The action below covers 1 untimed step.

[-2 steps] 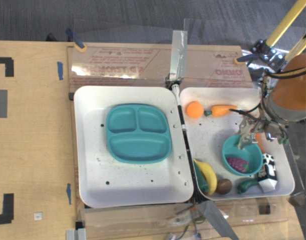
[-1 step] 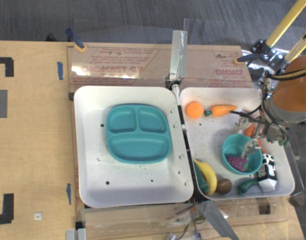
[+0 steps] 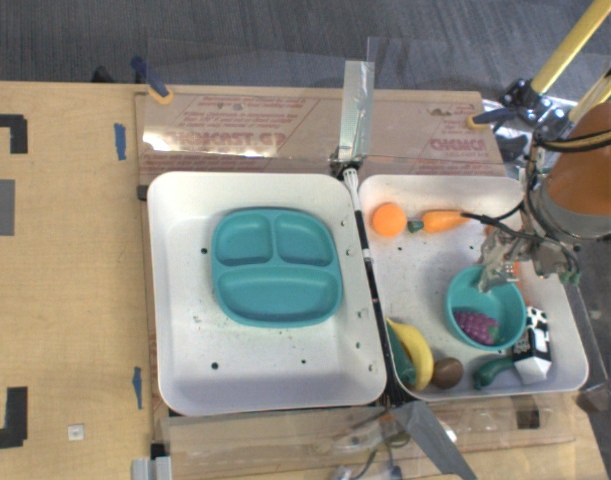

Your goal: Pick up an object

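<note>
My gripper hangs over the right bin, at the upper rim of a teal bowl that holds a purple bunch of grapes. The grey wrist with its orange band reaches in from the right edge. An orange ball and a carrot lie at the back of the bin. Along the front lie a yellow banana, a brown round item, a dark green item and a black-and-white item.
The left bin holds a teal divided plate. A raised divider separates the two bins. Cables trail from the wrist over the right bin's back corner. Wooden bench surface lies to the left.
</note>
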Each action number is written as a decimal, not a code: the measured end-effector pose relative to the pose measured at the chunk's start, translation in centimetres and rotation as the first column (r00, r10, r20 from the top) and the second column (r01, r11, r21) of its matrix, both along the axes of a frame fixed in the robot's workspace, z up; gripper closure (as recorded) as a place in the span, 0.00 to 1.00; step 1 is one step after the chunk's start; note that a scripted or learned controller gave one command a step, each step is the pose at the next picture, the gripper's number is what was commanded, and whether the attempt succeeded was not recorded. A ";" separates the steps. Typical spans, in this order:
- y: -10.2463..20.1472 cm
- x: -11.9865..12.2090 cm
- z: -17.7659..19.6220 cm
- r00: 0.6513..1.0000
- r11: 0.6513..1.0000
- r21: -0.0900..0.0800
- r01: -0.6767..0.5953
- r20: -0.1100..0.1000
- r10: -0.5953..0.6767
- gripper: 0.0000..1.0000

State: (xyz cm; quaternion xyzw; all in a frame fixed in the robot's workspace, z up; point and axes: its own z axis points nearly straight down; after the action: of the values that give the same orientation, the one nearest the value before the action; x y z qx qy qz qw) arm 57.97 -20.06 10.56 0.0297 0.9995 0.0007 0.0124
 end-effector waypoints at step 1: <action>0.3 8.2 -1.4 0.859 0.859 -0.001 0.512 -0.021 -0.512 1.00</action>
State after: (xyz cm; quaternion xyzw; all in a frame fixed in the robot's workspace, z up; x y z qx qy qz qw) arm 66.22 -19.73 9.20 0.2939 0.9558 -0.0007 0.0019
